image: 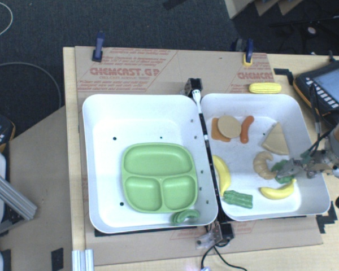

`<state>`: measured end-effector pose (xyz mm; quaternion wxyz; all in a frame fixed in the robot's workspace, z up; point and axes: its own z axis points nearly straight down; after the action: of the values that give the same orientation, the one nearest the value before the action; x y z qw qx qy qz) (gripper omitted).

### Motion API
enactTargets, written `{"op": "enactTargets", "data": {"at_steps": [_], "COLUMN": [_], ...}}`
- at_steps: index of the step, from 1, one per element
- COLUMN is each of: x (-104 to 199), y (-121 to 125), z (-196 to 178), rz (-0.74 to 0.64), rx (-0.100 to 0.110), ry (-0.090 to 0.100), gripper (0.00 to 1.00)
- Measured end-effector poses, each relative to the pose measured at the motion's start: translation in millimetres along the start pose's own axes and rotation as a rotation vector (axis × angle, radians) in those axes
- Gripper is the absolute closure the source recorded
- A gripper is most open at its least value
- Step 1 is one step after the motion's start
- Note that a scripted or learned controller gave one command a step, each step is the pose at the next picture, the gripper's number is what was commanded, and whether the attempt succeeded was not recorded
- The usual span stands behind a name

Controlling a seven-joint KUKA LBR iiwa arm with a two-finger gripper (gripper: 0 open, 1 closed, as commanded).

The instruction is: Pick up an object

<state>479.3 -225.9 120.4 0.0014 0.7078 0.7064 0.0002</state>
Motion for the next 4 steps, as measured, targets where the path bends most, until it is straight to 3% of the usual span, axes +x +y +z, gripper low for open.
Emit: {"op": "enactTargets", "data": {"at_steps": [1,2,3,4], "x": [2,9,88,26], "y": [1,0,2,1], "z": [-9,36,34,34], "rz": [-0.001,-0.001,-0.007,0.001], "rx": [-0.001,0.002,-0.002,-0.003], "ry": [0.000,0.002,0.002,-0.002], "gripper": [1.00,1.00,1.00,1.00]}}
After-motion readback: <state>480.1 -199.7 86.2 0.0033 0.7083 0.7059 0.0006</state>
